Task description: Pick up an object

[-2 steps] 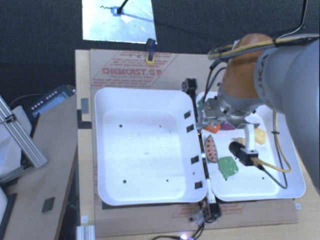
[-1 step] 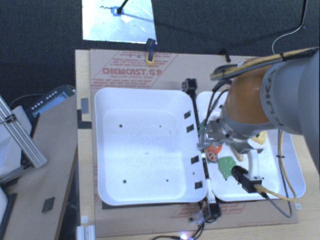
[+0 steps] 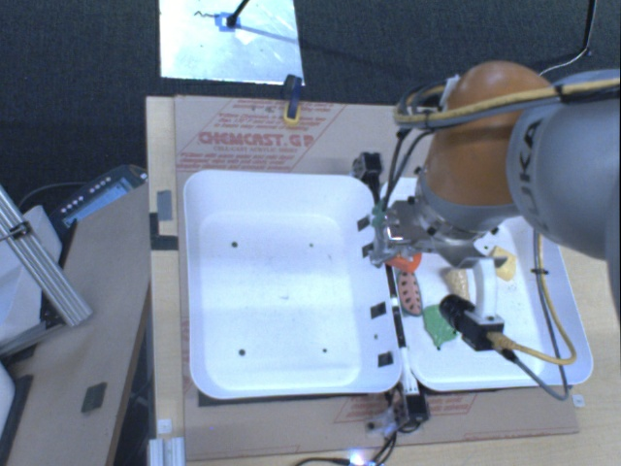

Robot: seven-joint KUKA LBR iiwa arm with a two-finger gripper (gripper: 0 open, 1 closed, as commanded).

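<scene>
Robotics lab: worktop (image 3: 165, 260) with two white bins (image 3: 281, 289), aluminium extrusion (image 3: 34, 260), loose cabling (image 3: 543, 352), dark carpet (image 3: 78, 66).

The arm (image 3: 505, 153) hides much of the right bin (image 3: 572, 352) — its hand too.

Both bins looked smooth white plastic w/ a soft sheen: left bin (image 3: 281, 289), right bin (image 3: 563, 343). Arm (image 3: 543, 153) had matt grey casing and a glossy orange band (image 3: 485, 134). Bench (image 3: 78, 289) was matt pale wood; brown board (image 3: 257, 134) looked like printed cardboard.
</scene>
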